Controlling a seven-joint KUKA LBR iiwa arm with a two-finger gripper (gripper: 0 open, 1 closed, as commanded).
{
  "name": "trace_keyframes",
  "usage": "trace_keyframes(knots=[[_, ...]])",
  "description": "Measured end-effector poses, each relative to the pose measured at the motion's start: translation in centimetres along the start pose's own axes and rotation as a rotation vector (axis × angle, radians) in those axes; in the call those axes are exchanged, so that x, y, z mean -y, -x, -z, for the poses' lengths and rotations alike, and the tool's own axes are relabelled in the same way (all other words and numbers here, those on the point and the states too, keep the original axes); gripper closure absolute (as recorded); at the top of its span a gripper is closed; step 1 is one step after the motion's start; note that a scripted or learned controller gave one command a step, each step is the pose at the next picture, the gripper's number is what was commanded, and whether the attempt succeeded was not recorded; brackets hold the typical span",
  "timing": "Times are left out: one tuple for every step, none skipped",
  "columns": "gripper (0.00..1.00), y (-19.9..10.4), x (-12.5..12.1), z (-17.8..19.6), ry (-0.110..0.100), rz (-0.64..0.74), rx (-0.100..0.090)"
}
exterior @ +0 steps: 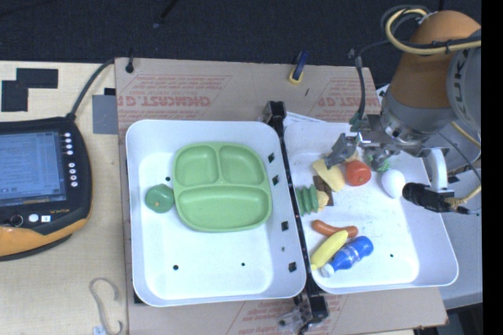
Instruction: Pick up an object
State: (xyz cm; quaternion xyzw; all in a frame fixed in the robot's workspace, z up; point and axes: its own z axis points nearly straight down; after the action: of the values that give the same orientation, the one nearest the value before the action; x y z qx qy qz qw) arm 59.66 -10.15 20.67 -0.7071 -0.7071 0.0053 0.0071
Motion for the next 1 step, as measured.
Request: trace_keyframes(knots=[[0.00, 0.02, -0.25, 0.79, 0.013, 0.002, 0.001]])
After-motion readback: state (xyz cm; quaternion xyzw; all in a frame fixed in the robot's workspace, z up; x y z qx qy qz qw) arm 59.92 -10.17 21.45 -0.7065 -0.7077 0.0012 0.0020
